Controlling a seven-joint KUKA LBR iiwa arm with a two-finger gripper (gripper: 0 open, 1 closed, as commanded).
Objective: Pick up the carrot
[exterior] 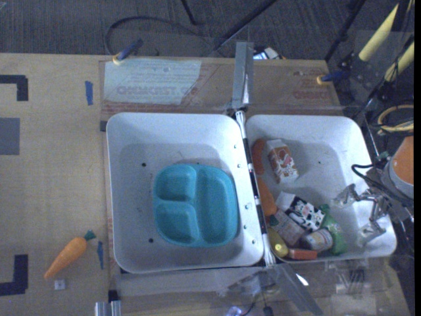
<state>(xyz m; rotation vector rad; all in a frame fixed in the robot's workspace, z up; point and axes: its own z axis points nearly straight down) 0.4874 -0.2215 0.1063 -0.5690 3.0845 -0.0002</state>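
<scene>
An orange carrot (pixel 65 257) with a green top lies on the wooden bench, outside the bins, near the front left corner. Other orange, carrot-like pieces (pixel 266 199) lie along the left wall of the right bin (pixel 329 129), and a small red-orange one (pixel 303 254) lies at its front edge. My gripper (pixel 362 211) hangs over the right side of the right bin, far from the bench carrot. Its metal fingers (pixel 346 195) stand apart, open, with nothing between them.
The left bin (pixel 131 143) holds a blue divided plate (pixel 196 204). In the right bin lie a small juice carton (pixel 281 162), a black-and-white carton (pixel 304 212), a can (pixel 318 240) and a green item (pixel 337 237). Blue tape marks (pixel 89 92) sit on the bench.
</scene>
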